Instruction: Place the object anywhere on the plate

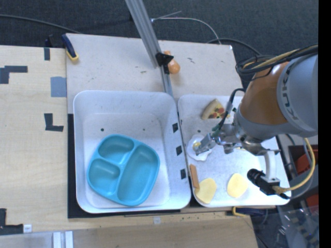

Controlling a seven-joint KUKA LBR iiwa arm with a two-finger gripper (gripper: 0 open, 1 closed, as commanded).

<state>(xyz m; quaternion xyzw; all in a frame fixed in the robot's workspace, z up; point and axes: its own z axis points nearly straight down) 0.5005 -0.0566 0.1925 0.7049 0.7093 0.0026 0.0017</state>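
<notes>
The end effector [201, 145] is down in the right bin [269, 198] over a small white-and-yellow item [198, 150], grip unclear, so this looks like the pick step; next it must lift and cross to the blue plate [124, 169] in the left bin [83, 138].

On your desk [31, 87] you see grey tape patches [58, 86], a blue-and-yellow clamp [70, 47] near the far edge, a slanted aluminium rail [145, 25] with an orange ball [174, 66] beside it, and loose cables [191, 22].
</notes>
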